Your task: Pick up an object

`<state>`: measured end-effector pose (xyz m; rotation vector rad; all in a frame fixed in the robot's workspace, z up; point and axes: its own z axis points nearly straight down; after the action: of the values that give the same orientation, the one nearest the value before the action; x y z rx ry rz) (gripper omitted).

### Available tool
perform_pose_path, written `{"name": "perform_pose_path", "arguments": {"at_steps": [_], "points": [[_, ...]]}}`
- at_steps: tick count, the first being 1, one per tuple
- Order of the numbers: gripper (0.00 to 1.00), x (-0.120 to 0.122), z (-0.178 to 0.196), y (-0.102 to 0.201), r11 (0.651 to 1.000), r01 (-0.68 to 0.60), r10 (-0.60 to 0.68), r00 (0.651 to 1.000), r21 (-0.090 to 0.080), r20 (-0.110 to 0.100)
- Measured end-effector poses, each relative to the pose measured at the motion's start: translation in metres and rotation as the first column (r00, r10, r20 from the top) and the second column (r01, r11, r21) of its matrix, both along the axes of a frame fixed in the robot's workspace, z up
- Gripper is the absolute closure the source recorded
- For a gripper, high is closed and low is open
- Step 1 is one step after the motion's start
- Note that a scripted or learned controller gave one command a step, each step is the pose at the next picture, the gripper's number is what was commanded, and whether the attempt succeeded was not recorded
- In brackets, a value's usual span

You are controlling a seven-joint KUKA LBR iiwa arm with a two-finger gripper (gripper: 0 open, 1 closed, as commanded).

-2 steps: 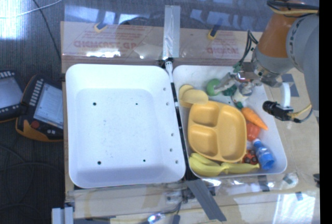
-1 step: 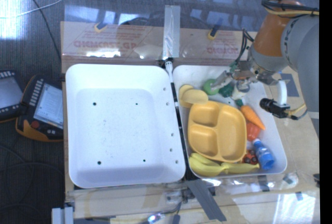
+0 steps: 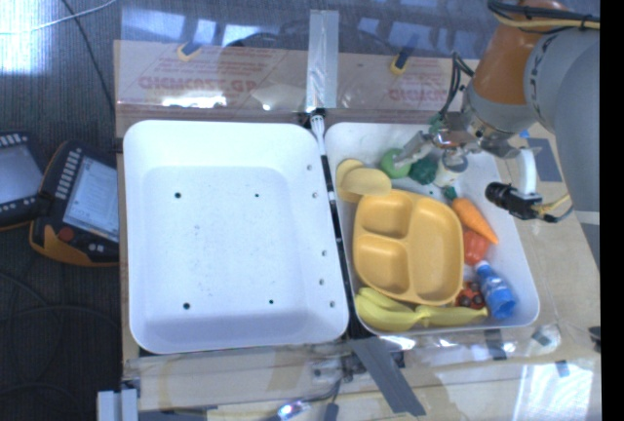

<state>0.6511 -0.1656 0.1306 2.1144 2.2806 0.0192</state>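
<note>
A dark floor surrounds 2 bins; red print on the board [image 3: 195, 78] behind is unreadable. The gripper [image 3: 441, 144], its opening unclear, hovers over the right bin [image 3: 526, 297], by a green toy [image 3: 405, 163] near the tray [image 3: 409, 248].

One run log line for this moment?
gripper: over right white bin, far end | below: green toy | yellow divided plastic plate: in bin | grasp: none seen

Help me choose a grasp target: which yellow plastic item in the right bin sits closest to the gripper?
The small round yellow cup at the bin's upper left, just left of the gripper. The yellow divided plate and yellow banana lie farther down.
</note>
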Motion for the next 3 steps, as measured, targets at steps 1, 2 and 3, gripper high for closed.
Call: {"name": "perform_pose_path", "arguments": {"at_steps": [1,2,3], "points": [[0.0,0.017,0.064,0.027,0.979,0.204,-0.203,0.979,0.009,-0.032],[0.0,0.017,0.022,0.048,0.993,0.121,-0.12,0.992,0.008,-0.034],[0.0,0.017,-0.023,0.039,0.998,0.055,-0.054,0.998,0.012,-0.032]]}}
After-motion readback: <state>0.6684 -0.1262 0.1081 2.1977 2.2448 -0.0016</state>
